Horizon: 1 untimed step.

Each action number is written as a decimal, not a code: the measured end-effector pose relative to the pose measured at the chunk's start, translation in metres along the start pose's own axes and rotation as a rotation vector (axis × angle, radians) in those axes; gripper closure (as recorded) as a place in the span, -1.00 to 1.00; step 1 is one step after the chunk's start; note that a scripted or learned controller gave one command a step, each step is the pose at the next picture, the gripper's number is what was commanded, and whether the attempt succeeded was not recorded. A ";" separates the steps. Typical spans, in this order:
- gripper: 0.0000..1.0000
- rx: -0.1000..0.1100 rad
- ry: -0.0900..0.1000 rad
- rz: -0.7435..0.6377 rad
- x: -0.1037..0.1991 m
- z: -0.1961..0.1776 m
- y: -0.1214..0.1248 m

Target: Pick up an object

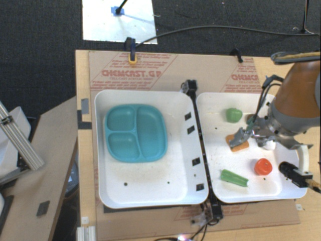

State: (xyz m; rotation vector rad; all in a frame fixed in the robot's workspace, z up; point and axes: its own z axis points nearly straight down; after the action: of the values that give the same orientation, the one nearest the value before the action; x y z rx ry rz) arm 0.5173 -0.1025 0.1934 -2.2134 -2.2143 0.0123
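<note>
Arm reaching into right bin, gripper sitting at orange-brown block.

Left bin [150, 190] is carrying a teal divided plate [135, 133]. The right bin [215, 114] is holding small toys, and the grey-orange arm [296, 97] is coming in from the right, covering the bin's right side. The gripper [244, 134] is hanging right over the orange-brown block [237, 143], touching or nearly so; I cannot tell whether the tool is apart or together, and no grasp is visible. The block is looking light and rigid, probably foam or plastic, so pinch across the short flat sides. Nearby: green stick [234, 177], red ball [263, 166], green lump [233, 115]. White thing under wrist [266, 143] is too hidden to name.
</note>
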 end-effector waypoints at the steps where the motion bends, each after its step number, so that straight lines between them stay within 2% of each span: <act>1: -1.00 -0.013 -0.001 -0.003 0.000 -0.007 0.003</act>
State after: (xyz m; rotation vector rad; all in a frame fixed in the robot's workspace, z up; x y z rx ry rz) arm 0.5203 -0.1021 0.2002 -2.2173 -2.2249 -0.0007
